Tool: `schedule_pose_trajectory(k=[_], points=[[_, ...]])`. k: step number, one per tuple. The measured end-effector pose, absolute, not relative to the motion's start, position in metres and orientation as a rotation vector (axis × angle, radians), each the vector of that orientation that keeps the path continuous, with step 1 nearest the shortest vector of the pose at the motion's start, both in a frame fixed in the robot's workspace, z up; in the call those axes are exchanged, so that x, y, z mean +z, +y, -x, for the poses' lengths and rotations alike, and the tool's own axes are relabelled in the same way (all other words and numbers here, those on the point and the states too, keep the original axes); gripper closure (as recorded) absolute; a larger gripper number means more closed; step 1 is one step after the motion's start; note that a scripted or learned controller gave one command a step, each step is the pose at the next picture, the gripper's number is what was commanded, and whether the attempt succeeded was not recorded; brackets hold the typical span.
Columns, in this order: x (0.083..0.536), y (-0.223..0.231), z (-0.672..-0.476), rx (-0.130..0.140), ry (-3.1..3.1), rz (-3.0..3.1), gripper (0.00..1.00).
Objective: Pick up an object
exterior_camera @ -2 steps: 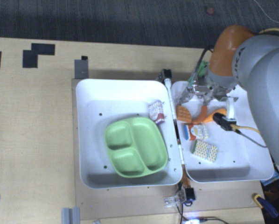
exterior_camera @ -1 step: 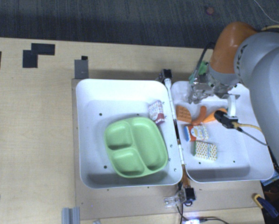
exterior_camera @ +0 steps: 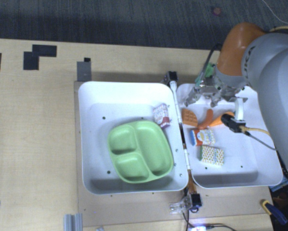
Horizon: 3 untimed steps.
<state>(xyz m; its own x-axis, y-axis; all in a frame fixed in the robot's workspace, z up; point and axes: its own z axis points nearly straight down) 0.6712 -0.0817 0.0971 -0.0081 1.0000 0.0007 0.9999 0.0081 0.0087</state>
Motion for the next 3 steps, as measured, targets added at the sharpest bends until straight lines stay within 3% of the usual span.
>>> schedule_pose_trajectory(k=[1,2,3], points=[[0.109,-0.081,-0.673,0.016,2.226,-2.205,1.0],[0.108,-0.081,-0.672,0.016,2.227,-2.205,0.0],[0.085,-0.082,-0.669,0.003,2.226,-2.213,0.0]])
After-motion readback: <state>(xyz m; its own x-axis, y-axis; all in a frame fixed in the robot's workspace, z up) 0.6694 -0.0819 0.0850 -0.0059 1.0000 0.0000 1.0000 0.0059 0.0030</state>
